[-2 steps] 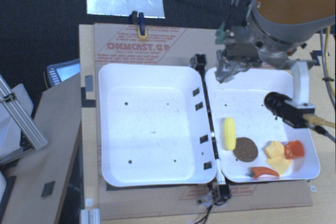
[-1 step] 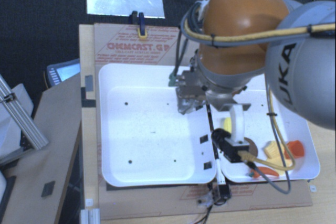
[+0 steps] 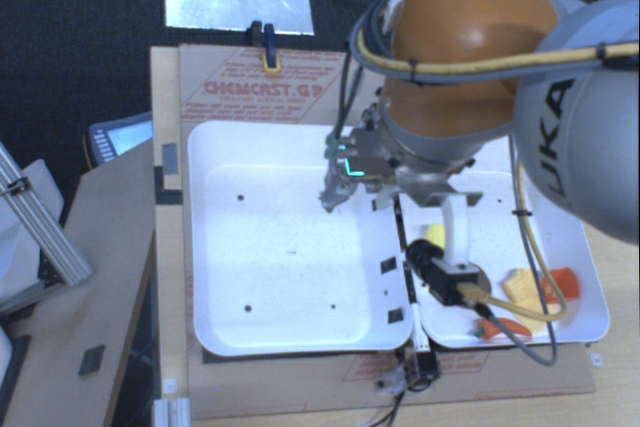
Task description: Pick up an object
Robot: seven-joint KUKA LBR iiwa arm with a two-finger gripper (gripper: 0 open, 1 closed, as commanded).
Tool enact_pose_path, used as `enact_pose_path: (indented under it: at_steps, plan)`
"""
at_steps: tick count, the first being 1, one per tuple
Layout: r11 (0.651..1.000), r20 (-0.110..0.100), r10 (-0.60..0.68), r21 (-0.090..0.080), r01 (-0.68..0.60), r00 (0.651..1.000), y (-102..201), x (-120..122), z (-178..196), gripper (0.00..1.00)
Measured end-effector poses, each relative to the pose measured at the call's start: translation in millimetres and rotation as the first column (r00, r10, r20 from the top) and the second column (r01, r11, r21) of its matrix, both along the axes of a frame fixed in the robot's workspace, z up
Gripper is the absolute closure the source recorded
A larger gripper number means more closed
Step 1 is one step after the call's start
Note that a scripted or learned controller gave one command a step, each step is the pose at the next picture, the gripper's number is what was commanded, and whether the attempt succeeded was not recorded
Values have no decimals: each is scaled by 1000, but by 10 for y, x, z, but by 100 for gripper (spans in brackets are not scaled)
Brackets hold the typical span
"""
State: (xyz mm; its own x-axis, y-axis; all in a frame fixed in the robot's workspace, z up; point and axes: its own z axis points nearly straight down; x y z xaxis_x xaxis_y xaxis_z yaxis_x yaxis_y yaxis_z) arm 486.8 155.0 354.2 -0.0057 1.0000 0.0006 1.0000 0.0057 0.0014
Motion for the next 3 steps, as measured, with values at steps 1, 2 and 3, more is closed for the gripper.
enact_pose_path:
  at_steps: [1,2,3]
  plan:
    - [1000,0,0,0,0,1000,0,0,0,0]
    - [1000,17,6,10,-6,1000,725,-5,1788,0]
    - [1000,3,6,2,-6,1000,690,0,1805,100]
